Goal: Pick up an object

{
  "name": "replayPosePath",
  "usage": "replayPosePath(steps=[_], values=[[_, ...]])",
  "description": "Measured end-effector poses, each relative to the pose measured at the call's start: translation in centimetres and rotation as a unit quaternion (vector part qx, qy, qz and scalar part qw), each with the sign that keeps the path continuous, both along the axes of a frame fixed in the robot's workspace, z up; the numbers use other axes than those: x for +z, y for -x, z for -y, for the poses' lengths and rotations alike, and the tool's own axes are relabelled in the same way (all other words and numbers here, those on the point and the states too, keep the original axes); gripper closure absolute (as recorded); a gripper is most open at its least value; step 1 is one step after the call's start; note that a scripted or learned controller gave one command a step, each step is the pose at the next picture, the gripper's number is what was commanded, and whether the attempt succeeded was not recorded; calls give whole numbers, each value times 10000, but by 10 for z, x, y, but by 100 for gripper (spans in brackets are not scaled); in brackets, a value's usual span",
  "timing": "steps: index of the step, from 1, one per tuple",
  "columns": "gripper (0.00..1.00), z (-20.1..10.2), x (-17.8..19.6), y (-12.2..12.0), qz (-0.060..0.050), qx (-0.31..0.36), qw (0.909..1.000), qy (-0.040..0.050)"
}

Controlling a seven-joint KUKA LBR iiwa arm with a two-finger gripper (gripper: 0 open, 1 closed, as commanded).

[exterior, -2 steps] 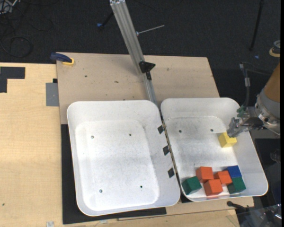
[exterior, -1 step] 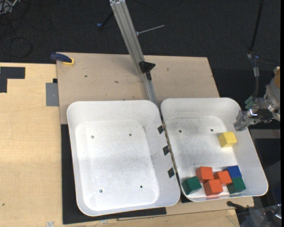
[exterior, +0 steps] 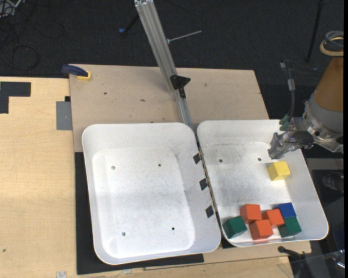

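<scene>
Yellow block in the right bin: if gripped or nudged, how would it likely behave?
The yellow block looks like a rigid cube with flat faces, so it should slide rather than roll. It seems small, probably light. It lies apart from the other blocks, just below the end effector.

Wooden bench, pale, with black patches at its left edge. Grey aluminium rail slants up from between the bins. Blue-and-yellow clamp at the board's far left corner. Small black clips along the seam. Dark carpet behind, cables at top left.
</scene>
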State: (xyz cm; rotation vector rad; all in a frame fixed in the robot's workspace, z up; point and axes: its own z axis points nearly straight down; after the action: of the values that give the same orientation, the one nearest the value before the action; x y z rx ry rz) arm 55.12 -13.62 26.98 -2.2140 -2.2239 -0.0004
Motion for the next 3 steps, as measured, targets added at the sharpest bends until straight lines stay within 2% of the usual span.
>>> replayPosePath(steps=[1, 2, 3], values=[[100, -52, -13, -8, -9, -2, 10000, -1], [100, -105, -29, -2, -15, -4, 10000, -1], [100, -165, -38, -5, -20, 0, 10000, 2]])
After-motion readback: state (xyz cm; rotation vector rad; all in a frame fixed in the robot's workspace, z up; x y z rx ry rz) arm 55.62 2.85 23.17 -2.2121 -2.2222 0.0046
